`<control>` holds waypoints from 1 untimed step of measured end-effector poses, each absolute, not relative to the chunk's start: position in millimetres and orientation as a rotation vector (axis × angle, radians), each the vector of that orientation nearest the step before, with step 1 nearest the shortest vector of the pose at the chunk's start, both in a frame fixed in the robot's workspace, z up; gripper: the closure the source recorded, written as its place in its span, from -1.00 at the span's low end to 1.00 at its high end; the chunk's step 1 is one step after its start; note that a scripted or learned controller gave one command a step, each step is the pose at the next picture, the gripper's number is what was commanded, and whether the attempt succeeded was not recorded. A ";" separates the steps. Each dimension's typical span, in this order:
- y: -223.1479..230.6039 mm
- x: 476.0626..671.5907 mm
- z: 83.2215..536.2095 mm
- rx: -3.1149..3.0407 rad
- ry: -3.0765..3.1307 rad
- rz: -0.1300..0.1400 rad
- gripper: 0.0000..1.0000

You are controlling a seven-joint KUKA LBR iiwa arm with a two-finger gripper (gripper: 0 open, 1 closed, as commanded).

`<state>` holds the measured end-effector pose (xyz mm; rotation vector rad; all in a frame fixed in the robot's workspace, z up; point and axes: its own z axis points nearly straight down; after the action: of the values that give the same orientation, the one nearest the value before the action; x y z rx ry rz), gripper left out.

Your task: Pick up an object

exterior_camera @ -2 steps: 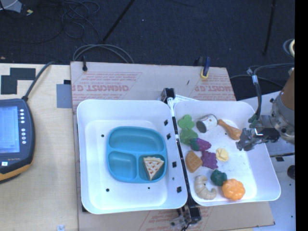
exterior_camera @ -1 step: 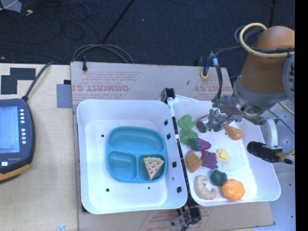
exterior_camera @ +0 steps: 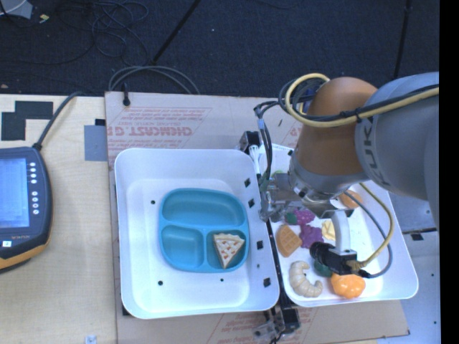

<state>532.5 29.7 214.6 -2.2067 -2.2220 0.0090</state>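
**A:** Grapes (exterior_camera: 310,233), where do they lie?

**B:** In the right bin (exterior_camera: 401,278), toward its left wall. It's a purple cluster, partly tucked under the wrist. A brown waffle (exterior_camera: 288,240) sits just beside them on the left, touching or nearly so, and a small yellow piece (exterior_camera: 328,229) sits just to their right.

**A:** And the gripper (exterior_camera: 278,205)?

**B:** It is low over the wall where the two bins meet, just up and left of the grapes. The arm (exterior_camera: 401,135) comes in from the right, and its orange band (exterior_camera: 337,102) covers most of what lies below. Whether the jaws are spread or pressed together, I cannot tell. Nothing shows between them.

**A:** What else is in that bin?

**B:** A pale croissant (exterior_camera: 305,279) lies near the front edge, below the waffle. An orange (exterior_camera: 348,285) sits to its right, apart from it.

**A:** The left bin (exterior_camera: 136,264)?

**B:** It holds a blue plate (exterior_camera: 186,235) with three compartments, lying flat in the middle. A pizza slice (exterior_camera: 229,249) sits in its lower right compartment — well apart from the gripper.

**A:** Anything off the bins?

**B:** A pendant (exterior_camera: 18,199) with a lit screen lies on the bench at the far left.
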 end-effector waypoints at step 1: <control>34.9 499.9 377.8 -2.224 -2.229 -0.019 1.00</control>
<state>499.9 34.9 377.8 -2.2241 -2.2293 -0.0189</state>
